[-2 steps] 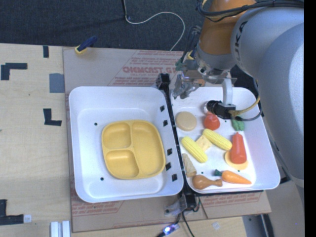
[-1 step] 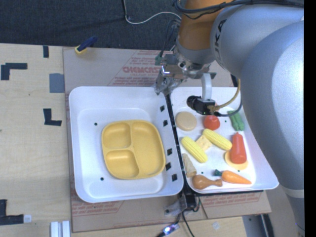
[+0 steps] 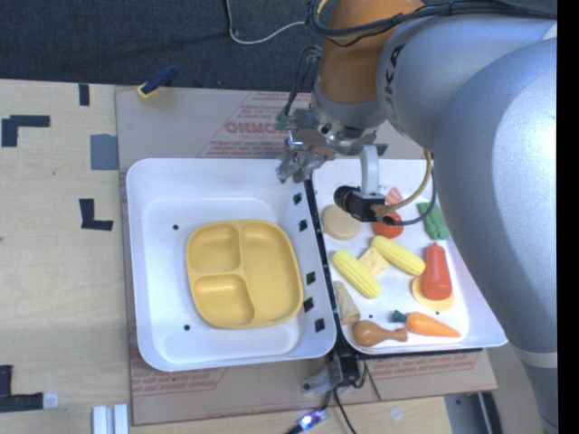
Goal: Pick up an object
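Toys filled the right bin (image 3: pixel 470 328), all play food that I judged to be light, hollow, rigid plastic with smooth, rather slippery skins. From my remote seat I noted two corn cobs (image 3: pixel 355 273) near the middle, a carrot (image 3: pixel 427 325) and a drumstick (image 3: pixel 378 334) toward 6 o'clock, a red pepper-like piece (image 3: pixel 436 271) at 3 o'clock, a tomato (image 3: pixel 387 225) and a round tan biscuit (image 3: pixel 341 223) toward 12 o'clock. Long pieces would be best pinched across their narrow middle; the round ones I expected to squirt out of a pinch. Nothing looked fragile.

The gripper (image 3: pixel 297 165) hung at the 12 o'clock end of the wall between the two bins, above the rim, just beside the biscuit but apart from it. I could not tell how far its fingers were parted; the wrist hardware hid the gap. I saw nothing held in it. The left bin (image 3: pixel 145 242) carried a yellow divided plate (image 3: pixel 242 272), lying flat at its centre.
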`<state>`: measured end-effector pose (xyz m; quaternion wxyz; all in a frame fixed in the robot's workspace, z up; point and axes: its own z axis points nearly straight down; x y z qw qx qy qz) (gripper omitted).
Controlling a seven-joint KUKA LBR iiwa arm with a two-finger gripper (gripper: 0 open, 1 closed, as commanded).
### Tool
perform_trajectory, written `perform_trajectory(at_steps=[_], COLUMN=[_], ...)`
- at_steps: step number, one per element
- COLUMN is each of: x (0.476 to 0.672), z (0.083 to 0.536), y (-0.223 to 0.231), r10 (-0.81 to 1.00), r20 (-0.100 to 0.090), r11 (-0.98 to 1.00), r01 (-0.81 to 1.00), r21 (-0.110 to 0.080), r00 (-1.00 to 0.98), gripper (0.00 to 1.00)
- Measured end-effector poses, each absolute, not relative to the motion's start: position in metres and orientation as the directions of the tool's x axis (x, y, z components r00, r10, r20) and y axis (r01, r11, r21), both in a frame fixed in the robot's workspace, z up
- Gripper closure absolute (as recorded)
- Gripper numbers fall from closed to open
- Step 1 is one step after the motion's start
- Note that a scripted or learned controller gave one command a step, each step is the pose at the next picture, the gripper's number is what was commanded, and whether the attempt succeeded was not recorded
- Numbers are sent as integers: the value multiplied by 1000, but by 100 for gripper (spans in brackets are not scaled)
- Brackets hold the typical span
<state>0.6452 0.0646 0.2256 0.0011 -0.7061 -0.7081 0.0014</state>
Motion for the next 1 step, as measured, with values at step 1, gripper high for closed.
perform_trajectory(at_steps=[1], x=[655], z=[215], y=[67], r10=[1000], r20=[-2], r11=[2], r01=[1000], r21=[-2], r00=[-2], gripper=[100])
